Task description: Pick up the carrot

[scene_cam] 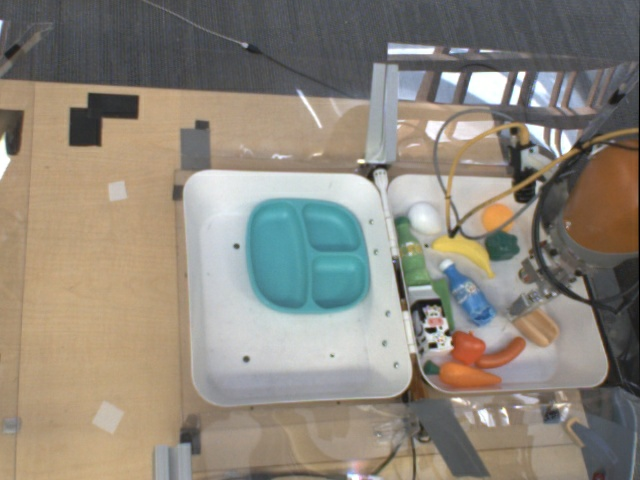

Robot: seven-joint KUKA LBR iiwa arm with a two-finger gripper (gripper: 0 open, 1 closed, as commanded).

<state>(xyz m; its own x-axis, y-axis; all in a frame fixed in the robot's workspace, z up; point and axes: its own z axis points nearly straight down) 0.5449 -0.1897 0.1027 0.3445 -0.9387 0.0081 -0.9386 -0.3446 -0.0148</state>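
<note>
My arm (600, 208) comes in from the right and hangs over the right bin (590, 363). The orange band of it covers the far right part of that bin. My tool (537, 298) is below the band, low over the right side of the bin, but the cables and the wrist hide it, so I cannot tell how it stands or if it has hold of anything.

The carrot (468, 375) lies flat at the near edge of the right bin, with its thin end pointing to the right. It is well apart from my tool. Just behind it, touching or almost touching, there is a red pepper (466, 347), and a red sausage (503, 352) lies beside them to the right.

Further in the same bin I see a blue bottle (467, 292), a banana (468, 253), a white ball (424, 217), a green bottle (410, 253) along the left wall, and a small wooden block (534, 327) just below my tool.

The left bin (230, 368) holds a teal plate (306, 254) with three sections. Both bins stand side by side on the wooden bench (90, 308).
</note>
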